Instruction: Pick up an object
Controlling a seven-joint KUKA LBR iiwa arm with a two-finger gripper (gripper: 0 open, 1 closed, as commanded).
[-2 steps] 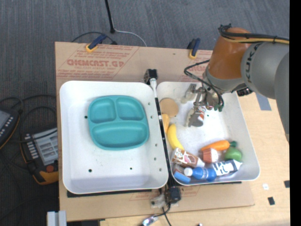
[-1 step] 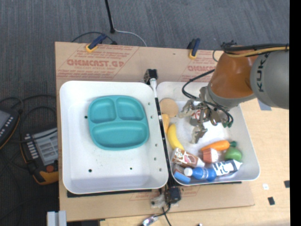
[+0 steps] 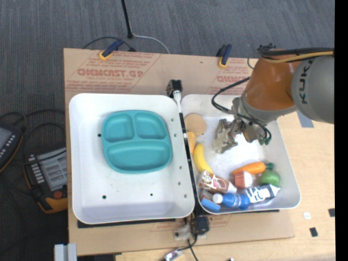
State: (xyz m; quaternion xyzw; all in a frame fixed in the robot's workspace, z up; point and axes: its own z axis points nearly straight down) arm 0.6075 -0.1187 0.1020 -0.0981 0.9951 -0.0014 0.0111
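Bench [image 3: 130, 72] of brown board carries two shallow white bins side by side, which keeps the loose goods from rolling off. Left bin [image 3: 87, 192] holds one teal divided plate [image 3: 137, 141], lying flat near its middle, apart from every wall. Right bin [image 3: 291, 192] holds all the small pickable things, crowded toward its near wall: a banana [image 3: 200, 157] along the left wall, a tan round piece [image 3: 196, 124] just above it, a carrot-like orange piece [image 3: 249, 169] beside a green one [image 3: 271, 178], a blue bottle [image 3: 232, 201], a blue-and-white carton [image 3: 262, 193] and a brown packet [image 3: 215, 184].

Arm [image 3: 283, 86] reaches in from the right, wrist pointing down over the far, barer part of the right bin. Gripper [image 3: 227, 138] hangs close over the white floor there, near the banana but apart from it; nothing shows between its fingers, and I cannot tell whether they stand apart or together. Judging by this, no object is yet secured.
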